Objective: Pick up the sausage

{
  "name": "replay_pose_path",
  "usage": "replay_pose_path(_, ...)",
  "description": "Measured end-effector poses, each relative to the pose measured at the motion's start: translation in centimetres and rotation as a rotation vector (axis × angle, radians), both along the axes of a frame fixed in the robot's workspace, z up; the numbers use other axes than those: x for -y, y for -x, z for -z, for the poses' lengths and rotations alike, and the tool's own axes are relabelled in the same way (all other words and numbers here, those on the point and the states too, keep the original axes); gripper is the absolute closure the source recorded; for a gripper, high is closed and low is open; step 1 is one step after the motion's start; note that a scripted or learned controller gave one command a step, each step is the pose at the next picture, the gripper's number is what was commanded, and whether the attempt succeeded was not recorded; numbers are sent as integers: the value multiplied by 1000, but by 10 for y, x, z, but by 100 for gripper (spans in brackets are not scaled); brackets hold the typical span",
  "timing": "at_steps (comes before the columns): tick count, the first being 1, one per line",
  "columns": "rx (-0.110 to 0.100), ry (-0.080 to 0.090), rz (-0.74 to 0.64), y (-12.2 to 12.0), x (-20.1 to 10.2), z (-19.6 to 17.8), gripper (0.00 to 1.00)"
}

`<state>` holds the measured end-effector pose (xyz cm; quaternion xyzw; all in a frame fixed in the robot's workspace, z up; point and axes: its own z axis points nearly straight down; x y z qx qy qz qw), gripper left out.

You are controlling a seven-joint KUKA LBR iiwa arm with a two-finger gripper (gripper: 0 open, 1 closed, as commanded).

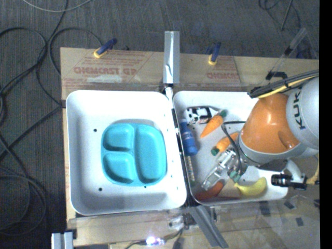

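The gripper (218,174) is positioned low in the right bin (182,104), finger state indeterminate, directly above the reddish sausage (210,192) lying at the bin's near wall beside a banana (252,188).

"KU" on the arm (310,119)

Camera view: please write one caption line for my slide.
KUKA arm's gripper low in the right bin over the sausage; blue tray in the left bin.

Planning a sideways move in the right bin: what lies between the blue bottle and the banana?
In the camera view, the tool and a reddish-brown sausage beneath it lie between the blue bottle and the banana.
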<state>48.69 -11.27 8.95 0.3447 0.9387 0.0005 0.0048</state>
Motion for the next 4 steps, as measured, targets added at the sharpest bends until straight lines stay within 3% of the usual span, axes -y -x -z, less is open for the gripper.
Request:
replay_pose_path(1, 9, -3, 1, -3, -2, -12, 100)
replay_pose_path(2, 9, -3, 0, -3, -2, -12, 0)
replay_pose_path(3, -2, -3, 301, -7, -12, 0, 0)
replay_pose_path(4, -9, -1, 365, -50, -21, -94, 0)
